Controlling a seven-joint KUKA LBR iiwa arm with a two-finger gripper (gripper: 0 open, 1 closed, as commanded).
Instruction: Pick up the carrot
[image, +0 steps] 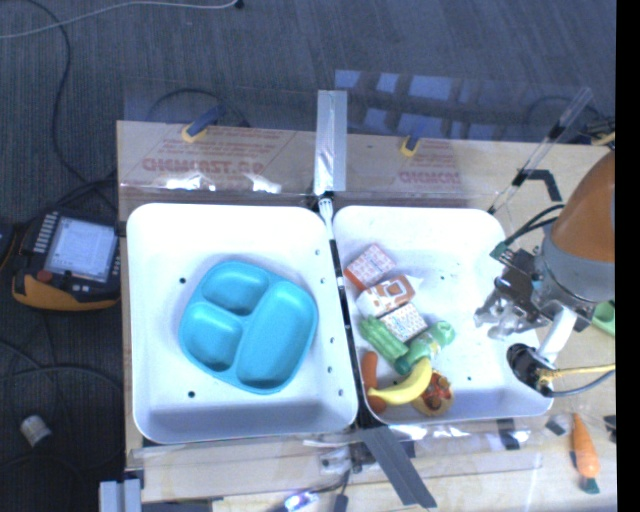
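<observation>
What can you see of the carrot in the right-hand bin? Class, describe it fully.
The carrot is a small orange piece, plastic-looking and smooth, lying at the bottom left of the right bin, close to the bin's left wall. Only its upper part shows; the yellow banana crosses its lower end, and a green toy lies just above it. Nothing grips it.

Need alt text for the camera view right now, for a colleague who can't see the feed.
The claw hangs over the right bin's right side, away from the carrot, which lies in a toy food pile by a banana near the divider. The left bin holds a blue sectioned plate.
</observation>
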